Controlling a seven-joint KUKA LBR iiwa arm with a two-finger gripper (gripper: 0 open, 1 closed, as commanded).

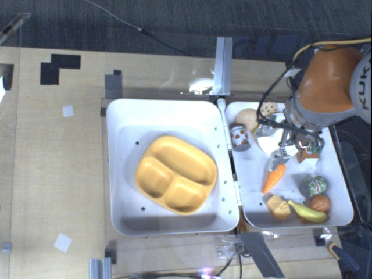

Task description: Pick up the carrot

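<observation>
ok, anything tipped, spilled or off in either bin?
Nothing spilled or damaged. The yellow divided plate sits askew in the left bin, rotated against its walls. In the right bin the carrot lies at a slant just below the gripper, with the banana nearby.

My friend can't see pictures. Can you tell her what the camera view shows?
A robot arm's claw hovers just above an orange carrot in the right white bin, among toy foods including a banana. The left bin holds a yellow divided tray.
</observation>
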